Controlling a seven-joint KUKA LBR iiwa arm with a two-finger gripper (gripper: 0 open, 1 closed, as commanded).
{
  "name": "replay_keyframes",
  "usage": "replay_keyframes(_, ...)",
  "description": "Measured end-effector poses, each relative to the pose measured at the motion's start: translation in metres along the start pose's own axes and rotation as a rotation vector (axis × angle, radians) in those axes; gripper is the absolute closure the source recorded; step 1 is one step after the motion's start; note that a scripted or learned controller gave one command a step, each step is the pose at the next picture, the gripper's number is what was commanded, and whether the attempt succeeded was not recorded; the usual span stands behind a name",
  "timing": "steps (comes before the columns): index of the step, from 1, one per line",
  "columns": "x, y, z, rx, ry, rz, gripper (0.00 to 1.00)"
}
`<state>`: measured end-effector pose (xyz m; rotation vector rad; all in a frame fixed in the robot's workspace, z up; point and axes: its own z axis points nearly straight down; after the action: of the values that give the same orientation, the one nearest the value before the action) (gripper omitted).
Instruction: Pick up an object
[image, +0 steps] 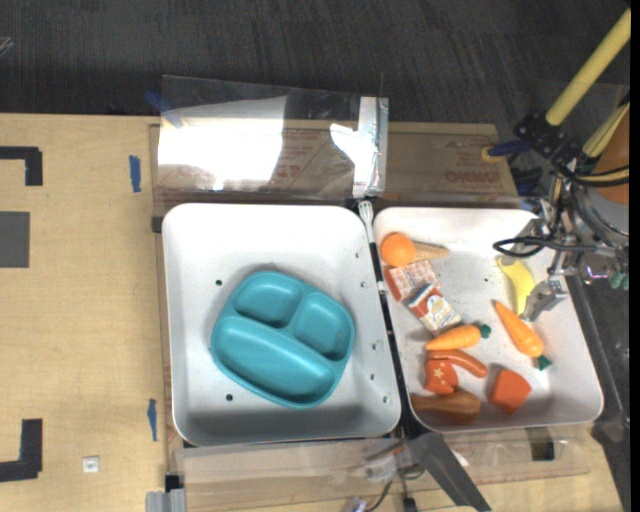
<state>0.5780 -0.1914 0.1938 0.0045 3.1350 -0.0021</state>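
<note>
The right bin (590, 395) holds several toy foods. An orange ball (397, 248) lies at the back left, with a red and white packet (420, 290) just in front of it. Toward the front are a carrot (455, 338), a red piece (441, 374), a brown sausage (446, 404) and an orange-red block (509, 388). A yellow banana (515, 281) and a second carrot (521, 330) lie at the right. My gripper (543, 299) hangs low over the right side of this bin, just above that second carrot and beside the banana. Nothing is visibly held.
The left bin (190, 240) holds a teal divided plate (283, 336). A clear plastic sheet (270, 145) stands behind the bins. Black cables (530, 240) and a yellow bar (590, 65) crowd the back right corner. The arm's body fills the right edge.
</note>
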Motion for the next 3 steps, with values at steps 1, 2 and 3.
replay_keyframes(1,-0.001,-0.033,0.104,0.002,-0.007,-0.034,0.00)
replay_keyframes(2,-0.005,-0.031,0.091,0.006,-0.019,-0.038,1.00)
replay_keyframes(3,-0.004,-0.030,0.092,0.005,-0.017,-0.038,0.00)
